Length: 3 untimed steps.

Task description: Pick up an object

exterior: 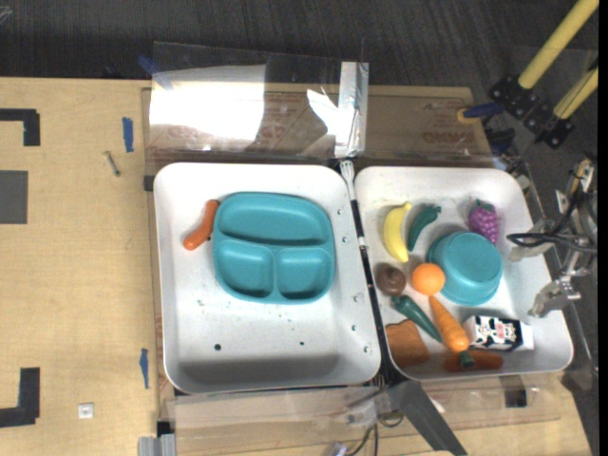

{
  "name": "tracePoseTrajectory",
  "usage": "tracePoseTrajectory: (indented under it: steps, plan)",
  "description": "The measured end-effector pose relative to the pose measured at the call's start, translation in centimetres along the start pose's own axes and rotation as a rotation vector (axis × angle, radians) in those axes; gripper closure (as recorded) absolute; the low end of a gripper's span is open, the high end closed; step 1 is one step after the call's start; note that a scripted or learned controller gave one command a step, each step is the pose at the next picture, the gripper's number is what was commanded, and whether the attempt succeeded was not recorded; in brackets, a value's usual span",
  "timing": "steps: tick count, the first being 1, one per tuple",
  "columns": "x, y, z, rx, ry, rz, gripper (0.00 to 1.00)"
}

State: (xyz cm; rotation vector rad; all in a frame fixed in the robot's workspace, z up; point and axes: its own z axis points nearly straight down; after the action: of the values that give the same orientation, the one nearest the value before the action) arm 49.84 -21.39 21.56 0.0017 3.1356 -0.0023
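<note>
My gripper [556, 297] sits at the right bin's [546, 350] 3 o'clock rim, grip state unclear, so I should target the exposed banana [395, 231] at 10 o'clock, descending straight.

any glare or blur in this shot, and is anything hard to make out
In the camera view, strong glare washes out the clear plastic sheet behind the left bin; lighting over both bins is even with soft shadows; the whole frame is slightly soft, so the small dark items beside the teal bowl in the right bin are hard to identify.
</note>
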Motion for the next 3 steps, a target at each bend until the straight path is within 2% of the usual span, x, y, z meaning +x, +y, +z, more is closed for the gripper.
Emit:
tracePoseTrajectory:
  steps: [1,2,3]
  plan:
    - [0.9,-1.1,10.3,0.008,-0.020,0.100,0.00]
    - [0.5,3.4,10.5,0.032,-0.043,-0.147,0.00]
    - [-1.4,6.8,10.5,0.028,-0.040,-0.130,0.00]
